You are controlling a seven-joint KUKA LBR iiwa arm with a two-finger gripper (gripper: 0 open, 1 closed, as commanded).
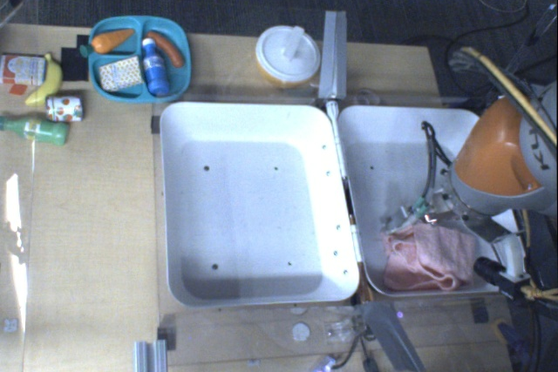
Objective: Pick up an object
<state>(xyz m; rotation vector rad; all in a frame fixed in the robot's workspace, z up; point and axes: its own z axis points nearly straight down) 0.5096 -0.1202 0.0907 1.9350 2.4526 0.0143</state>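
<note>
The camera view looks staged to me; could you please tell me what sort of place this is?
Probably a robotics lab's grasping test bench: two white bins, the left bin and the right bin, an industrial arm over a pink cloth, and a tray of toy food.

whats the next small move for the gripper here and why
Probably a short push straight down. The gripper sits low in the right bin, at the upper-left edge of the pink cloth, the one object there. No cloth shows between its fingers.

Bench (87,257): carrying two white bins (253,205) side by side.
Back edge: blue tray (179,65), lidded cup (288,55) sitting.
Left edge: banana (48,81), can (64,108), green bottle (37,130) lying.
</note>
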